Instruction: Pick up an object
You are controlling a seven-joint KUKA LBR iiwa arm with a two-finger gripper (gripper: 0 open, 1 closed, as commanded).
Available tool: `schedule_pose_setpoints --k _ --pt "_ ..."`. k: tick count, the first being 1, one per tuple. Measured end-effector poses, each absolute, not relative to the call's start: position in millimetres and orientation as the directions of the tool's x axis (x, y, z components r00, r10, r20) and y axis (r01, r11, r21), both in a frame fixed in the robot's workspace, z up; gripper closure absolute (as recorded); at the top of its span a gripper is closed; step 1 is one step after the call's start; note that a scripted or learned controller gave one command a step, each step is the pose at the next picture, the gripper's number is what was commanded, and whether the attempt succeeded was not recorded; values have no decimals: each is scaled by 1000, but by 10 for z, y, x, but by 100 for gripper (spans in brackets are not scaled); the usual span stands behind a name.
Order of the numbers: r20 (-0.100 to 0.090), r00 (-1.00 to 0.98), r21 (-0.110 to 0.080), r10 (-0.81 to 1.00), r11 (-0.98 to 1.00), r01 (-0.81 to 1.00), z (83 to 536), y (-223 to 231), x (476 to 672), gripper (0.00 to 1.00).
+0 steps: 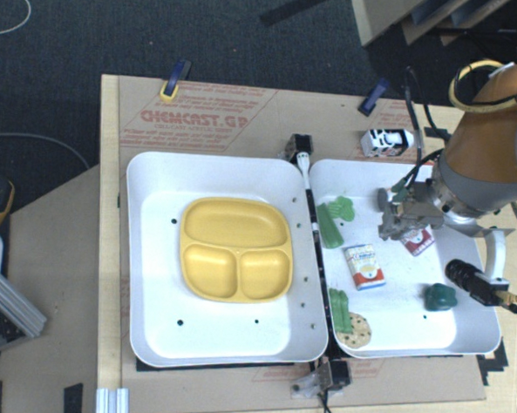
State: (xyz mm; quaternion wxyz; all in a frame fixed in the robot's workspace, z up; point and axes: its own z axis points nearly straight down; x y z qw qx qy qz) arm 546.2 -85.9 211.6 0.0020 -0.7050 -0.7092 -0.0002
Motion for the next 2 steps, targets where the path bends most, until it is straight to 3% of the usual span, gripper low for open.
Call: schedule_pose_setpoints --k 1,2 --pt "0 -5 3 1000 5 1000 2219 -369 5544 100" --pt "-1 1 2 1000 -1 1000 2220 -501 5534 100"
